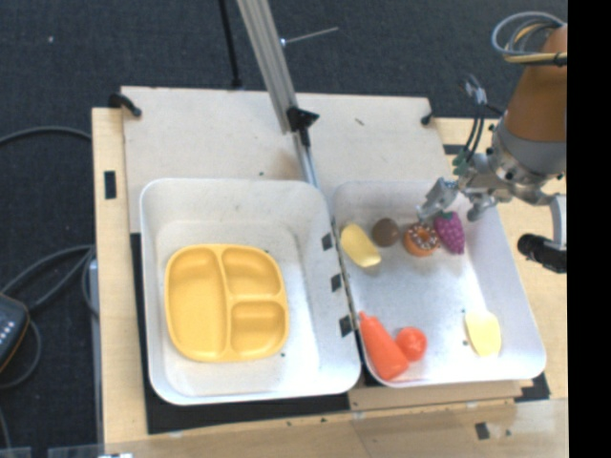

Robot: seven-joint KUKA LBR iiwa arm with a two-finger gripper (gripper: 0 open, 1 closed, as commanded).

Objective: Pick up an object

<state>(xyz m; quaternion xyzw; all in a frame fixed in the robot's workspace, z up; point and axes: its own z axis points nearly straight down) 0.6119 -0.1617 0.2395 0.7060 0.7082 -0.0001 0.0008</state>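
My gripper hangs over the far part of the right bin, its fingers spread apart. A purple bunch of grapes lies just below the fingertips and is not clamped. Touching the grapes on the left is an orange round piece, with a brown ball beside it. A pale yellow lemon-like piece sits by the bin's left wall. Near the front lie an orange carrot, a red tomato and a yellow piece.
The left bin holds a yellow divided tray. A slanted metal pole rises behind the bins and ends at the divide between them. Bare bin floor shows in the middle of the right bin.
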